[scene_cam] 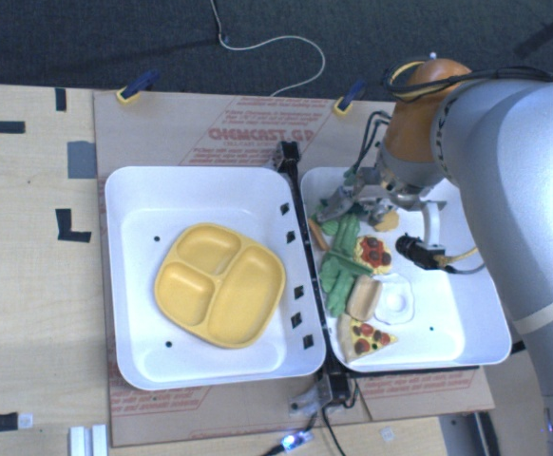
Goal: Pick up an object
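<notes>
A light wooden bench holds a brown cardboard sheet with two shallow white bins. The left bin has a yellow plastic plate with three parts. The right bin has toy food: green leafy pieces, pizza slices, a hot dog bun. The grey arm's gripper hangs over that bin's far left corner, just above the green pieces; I cannot tell its grip. Dark carpet lies behind.
</notes>
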